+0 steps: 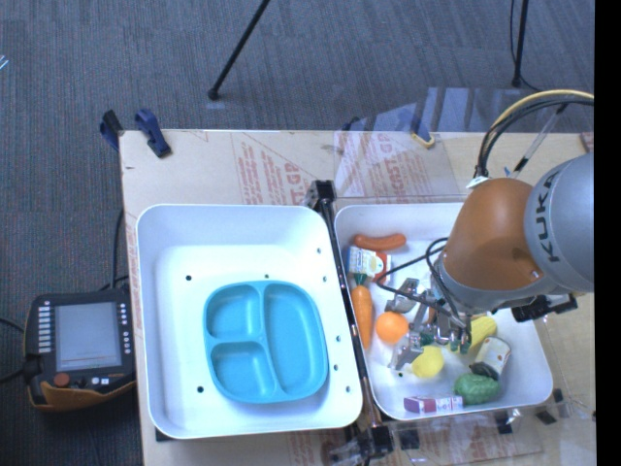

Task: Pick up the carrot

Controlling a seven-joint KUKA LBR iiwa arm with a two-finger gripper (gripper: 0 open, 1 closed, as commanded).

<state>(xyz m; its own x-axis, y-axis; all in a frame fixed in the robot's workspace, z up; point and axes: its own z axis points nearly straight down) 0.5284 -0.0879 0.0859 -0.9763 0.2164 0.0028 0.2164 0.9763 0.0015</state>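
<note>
Over the bench, camera view: one slanted look down on two white bins set side by side on a cardboard-covered counter.
Carrot: the carrot lies in the right bin, close along its left wall, just beside the divide between the two bins.
Long axis: it runs up and down the picture, roughly parallel to that wall, with the thicker end toward the top.
Tool: the tool hangs low over the middle of the right bin, under the arm's orange band.
Tool state: cannot tell; the metal parts are tangled against the clutter below them.
Key relation: the carrot lies to the picture's left of the tool, with an orange ball touching or nearly touching it in between.
Judgement: the coming move likely calls for a shift leftward toward the wall, and the ball and the wall leave little room either side of the carrot.
Neighbours: a sausage and a small carton sit above the carrot; a lemon and a green vegetable lie lower right.
Left bin: the left bin holds a blue divided plate.
Room: dark carpet, tripod legs above, a control pendant on the floor at left.
</note>
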